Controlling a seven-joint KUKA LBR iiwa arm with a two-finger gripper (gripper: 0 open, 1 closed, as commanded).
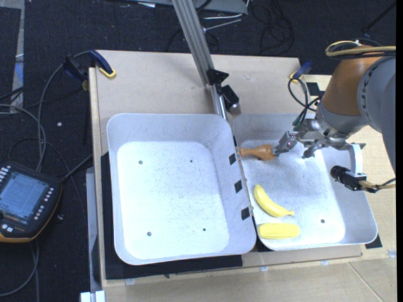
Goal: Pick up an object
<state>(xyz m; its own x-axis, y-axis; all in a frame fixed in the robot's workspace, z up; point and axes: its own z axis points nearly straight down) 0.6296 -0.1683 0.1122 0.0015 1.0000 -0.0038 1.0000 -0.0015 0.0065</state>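
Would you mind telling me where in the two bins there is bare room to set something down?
The left bin offers bare floor from wall to wall. The right bin is crowded: an orange-brown object and the end effector at the back, a banana and a yellow block near its left wall; the front right corner is bare.

**Arm reaching in from the right, gripper low**

The grey arm [371, 96] with its orange band enters from the right, wrist bent downward. Its gripper [297, 145] points left and down, the two fingers [284, 142] apparently spread apart, nothing visibly between them.
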